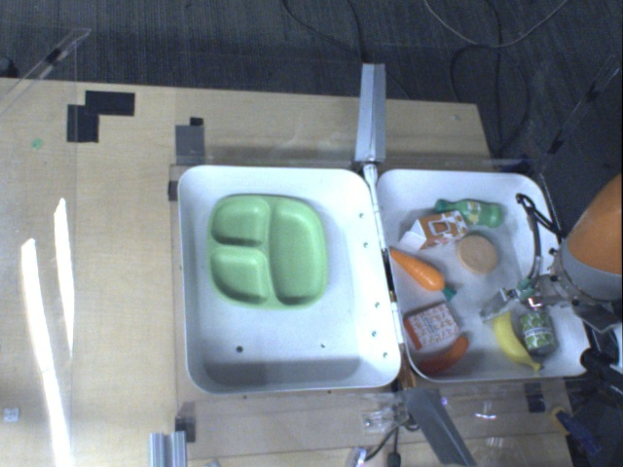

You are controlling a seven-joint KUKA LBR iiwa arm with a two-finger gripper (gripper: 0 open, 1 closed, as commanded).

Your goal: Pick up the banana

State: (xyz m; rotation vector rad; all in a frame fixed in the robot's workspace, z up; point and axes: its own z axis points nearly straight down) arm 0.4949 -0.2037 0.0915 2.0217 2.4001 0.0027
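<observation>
Hovering end effector (534, 327) just above banana (513, 341) — right bin (425, 185).

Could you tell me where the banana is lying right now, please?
The banana lies in the right bin, near its front right corner, directly beneath the hand. The red packet and the sausage lie to its left.

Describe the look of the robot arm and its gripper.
The arm is grey with a rounded orange band above the wrist. Its two-finger gripper is a small metallic, silvery assembly with dark parts. A thin black cable loops near the wrist.
</observation>
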